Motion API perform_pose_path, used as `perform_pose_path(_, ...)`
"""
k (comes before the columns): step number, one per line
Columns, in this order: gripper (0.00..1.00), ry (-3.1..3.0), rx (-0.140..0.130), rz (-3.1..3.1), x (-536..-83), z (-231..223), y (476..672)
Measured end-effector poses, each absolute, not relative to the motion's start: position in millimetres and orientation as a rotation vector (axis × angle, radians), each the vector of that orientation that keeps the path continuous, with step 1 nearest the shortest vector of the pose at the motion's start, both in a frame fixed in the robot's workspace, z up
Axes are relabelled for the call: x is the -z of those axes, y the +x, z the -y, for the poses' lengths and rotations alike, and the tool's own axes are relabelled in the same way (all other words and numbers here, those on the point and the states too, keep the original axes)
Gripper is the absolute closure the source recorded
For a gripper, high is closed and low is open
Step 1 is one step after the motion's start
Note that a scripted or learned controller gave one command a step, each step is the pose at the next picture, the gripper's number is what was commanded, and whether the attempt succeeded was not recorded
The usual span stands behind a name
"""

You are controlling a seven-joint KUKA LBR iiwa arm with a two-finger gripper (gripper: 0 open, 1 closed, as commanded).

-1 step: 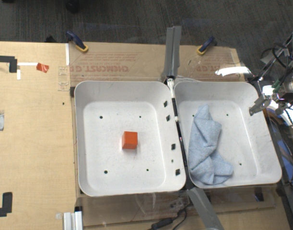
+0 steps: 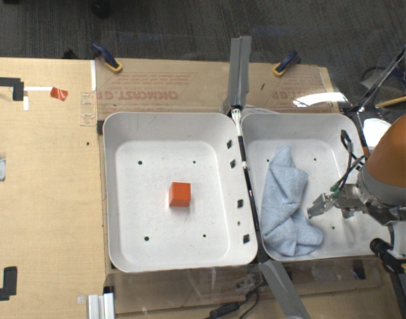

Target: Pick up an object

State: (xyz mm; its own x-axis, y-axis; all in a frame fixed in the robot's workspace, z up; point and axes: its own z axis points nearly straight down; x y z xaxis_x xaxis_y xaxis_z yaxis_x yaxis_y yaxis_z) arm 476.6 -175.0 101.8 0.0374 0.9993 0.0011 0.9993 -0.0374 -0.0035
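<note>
An orange cube [image 2: 180,195] sits near the middle of the left bin [image 2: 123,178]. A crumpled light blue cloth [image 2: 288,205] lies in the left half of the right bin [image 2: 322,135], reaching down to its front wall. My gripper [image 2: 321,206] hangs low over the right bin, just to the right of the cloth, with its tip close to the cloth's edge. I see nothing held in it. The arm's orange band [image 2: 392,155] is above it at the right edge.
A metal divider [image 2: 239,78] runs between the bins at the back. Two clamps [image 2: 107,57] [image 2: 285,63] hold the cardboard behind them. A wooden bench surface [image 2: 36,178] with small markers lies to the left.
</note>
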Motion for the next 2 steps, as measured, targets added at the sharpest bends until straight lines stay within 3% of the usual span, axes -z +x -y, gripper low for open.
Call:
perform_pose_path(1, 1.00, -2.266, -0.002, 2.173, -111.0, 176.4, 476.9)
perform_pose_path(2, 1.00, -2.443, -0.004, 1.975, -201.2, 115.9, 547.9)
